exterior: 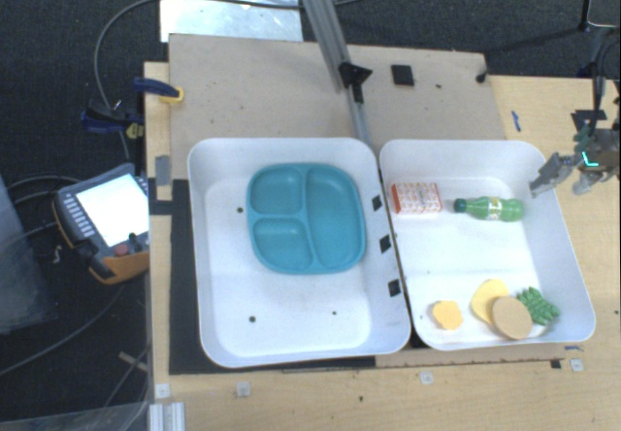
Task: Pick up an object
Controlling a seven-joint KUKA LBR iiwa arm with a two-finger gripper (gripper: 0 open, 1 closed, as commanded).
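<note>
The right bin (pixel 553 254) holds several items. A red and white box (pixel 415 198) lies at its back left, and a green bottle (pixel 490 210) lies on its side just to the right of it. Near the front edge sit a small orange piece (pixel 446 314), a yellow piece (pixel 487 297), a tan round disc (pixel 511 318) and a green leafy piece (pixel 538 305). My gripper (pixel 565 181) hangs over the bin's back right rim, right of the bottle. It is open, with nothing between the fingers.
A teal divided plate (pixel 307 218) rests in the left bin (pixel 223 322). A slanted metal pole (pixel 325 12) crosses the back of the bench (pixel 243 80). On the floor at left is a handheld pendant (pixel 105 220) among cables.
</note>
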